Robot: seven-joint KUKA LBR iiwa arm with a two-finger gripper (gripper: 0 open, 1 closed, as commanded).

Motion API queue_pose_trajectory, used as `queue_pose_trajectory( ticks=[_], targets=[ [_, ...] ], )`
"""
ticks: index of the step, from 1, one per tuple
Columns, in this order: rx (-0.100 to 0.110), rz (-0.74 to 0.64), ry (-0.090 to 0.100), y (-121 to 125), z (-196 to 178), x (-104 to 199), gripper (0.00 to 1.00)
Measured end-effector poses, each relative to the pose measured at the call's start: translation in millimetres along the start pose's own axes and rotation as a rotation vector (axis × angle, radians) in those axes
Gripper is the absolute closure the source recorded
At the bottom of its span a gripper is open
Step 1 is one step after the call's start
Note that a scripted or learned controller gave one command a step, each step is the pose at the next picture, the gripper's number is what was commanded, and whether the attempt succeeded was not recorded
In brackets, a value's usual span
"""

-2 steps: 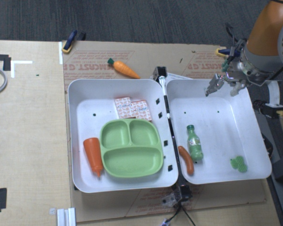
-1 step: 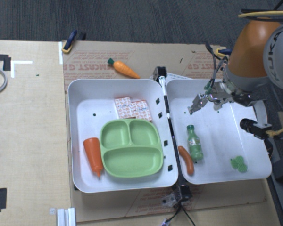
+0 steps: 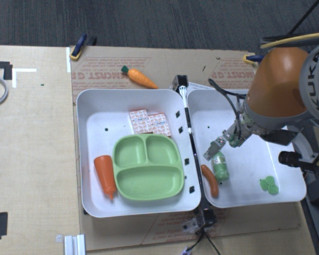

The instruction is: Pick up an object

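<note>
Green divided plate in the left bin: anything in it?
Empty. All three compartments of the green divided plate show bare green; the carrot lies beside it.

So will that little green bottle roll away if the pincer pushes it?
Probably. The small green bottle lies on its side on the smooth white bin floor, so its rounded body could roll. It looks like light plastic, so a nudge from the pincer might slide it too.

The arm [image 3: 287, 89] reaches in from the right, its orange band bulking large above the wrist. From there the wrist slants down and to the left, ending in the gripper [image 3: 215, 150]. The gripper's tip sits lower-left of the wrist, pointing down toward the bench.
</note>
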State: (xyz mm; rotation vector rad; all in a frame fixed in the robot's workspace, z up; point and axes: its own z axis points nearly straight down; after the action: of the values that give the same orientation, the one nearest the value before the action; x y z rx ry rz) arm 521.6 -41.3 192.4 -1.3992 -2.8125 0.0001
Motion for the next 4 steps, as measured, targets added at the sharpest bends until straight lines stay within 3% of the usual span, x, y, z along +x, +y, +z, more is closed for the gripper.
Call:
queue_pose_trajectory(
  ticks=[1,2,3,4],
  targets=[
    [0.000,-0.003,0.000,-10.9,0.1,37.9,0.00],
    [-0.001,-0.139,0.000,-2.2,0.2,68.5,0.00],
    [0.000,-0.585,0.000,9.7,0.3,84.8,0.00],
    [0.000,-0.585,0.000,9.7,0.2,84.8,0.00]
  ],
)
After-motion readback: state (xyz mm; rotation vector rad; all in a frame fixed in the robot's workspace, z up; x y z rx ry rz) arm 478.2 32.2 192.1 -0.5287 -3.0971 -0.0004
